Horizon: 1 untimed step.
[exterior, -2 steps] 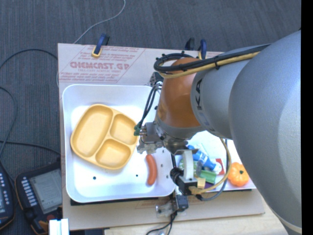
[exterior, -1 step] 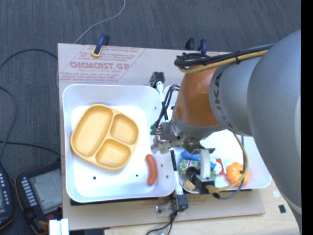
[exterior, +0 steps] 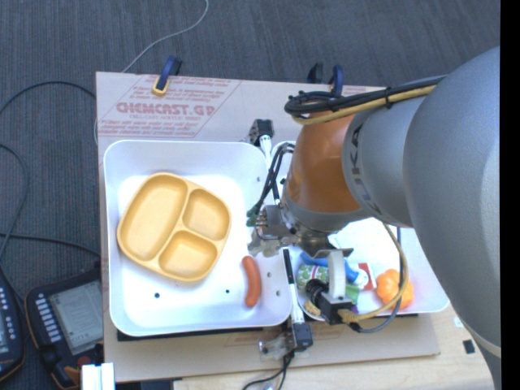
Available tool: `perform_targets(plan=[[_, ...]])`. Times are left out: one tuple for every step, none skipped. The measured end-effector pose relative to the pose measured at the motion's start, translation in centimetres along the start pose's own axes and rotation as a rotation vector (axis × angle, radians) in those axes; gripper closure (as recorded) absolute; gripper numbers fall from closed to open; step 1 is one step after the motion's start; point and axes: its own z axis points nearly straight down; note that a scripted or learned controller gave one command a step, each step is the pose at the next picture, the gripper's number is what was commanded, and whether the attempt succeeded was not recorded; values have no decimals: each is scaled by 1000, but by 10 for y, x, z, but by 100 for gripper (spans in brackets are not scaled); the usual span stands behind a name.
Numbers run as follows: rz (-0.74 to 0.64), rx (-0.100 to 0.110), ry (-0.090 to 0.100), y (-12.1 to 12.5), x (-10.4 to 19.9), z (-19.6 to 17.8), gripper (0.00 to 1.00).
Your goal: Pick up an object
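Camera view: the tool (exterior: 318,276) hangs over the right bin (exterior: 431,299), above a green packet (exterior: 310,274); its grip state cannot be told. Left of it, the left bin (exterior: 162,319) holds 1 sausage (exterior: 252,281) and 1 yellow divided tray (exterior: 174,226).

- You can read red print on the bare board of the surface (exterior: 166,108), behind the left bin: one large line that looks like "CHEMCAST GP", though the letters are blurred.
- You can see smaller red lines above and below it, and slanted red lines beside it; all are too small to read.
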Motion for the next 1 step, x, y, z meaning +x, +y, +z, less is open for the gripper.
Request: perform_targets(plan=[[-2, -1, 1, 0, 37, -8, 100]])
